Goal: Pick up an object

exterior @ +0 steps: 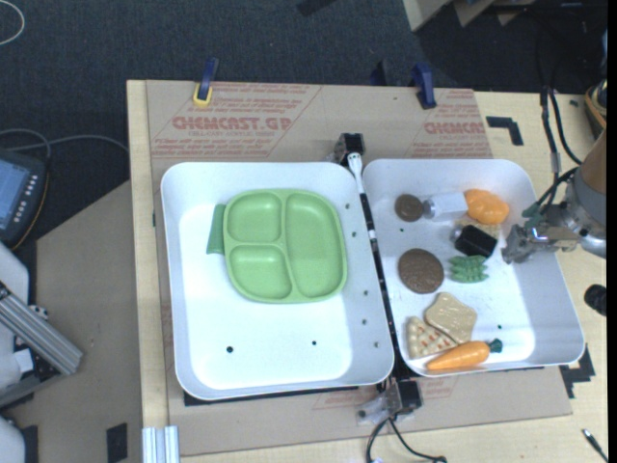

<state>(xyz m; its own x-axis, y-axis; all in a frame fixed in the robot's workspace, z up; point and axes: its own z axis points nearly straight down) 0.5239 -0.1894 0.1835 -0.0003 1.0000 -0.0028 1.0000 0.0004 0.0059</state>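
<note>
The right bin (540, 307) holds several items. Along its far side lie a small brown disc (410, 207), a clear little bottle (445, 204) and an orange piece (485, 205). A black block (474, 241) sits over a green leafy piece (469, 269), next to a large brown cookie (421, 270). Near the front lie a cracker (451, 313), a waffle (420, 337) and a carrot (461, 356). My gripper (523, 242) hangs over the right side of this bin, just right of the black block, with nothing seen in it.
The left bin (193, 326) carries a green divided plate (284, 244) in its far half. A black ridge (371, 258) separates the bins. Cables (551, 133) hang by the arm (590, 201) at the right. Clamps (203, 83) sit on the bench's far edge.
</note>
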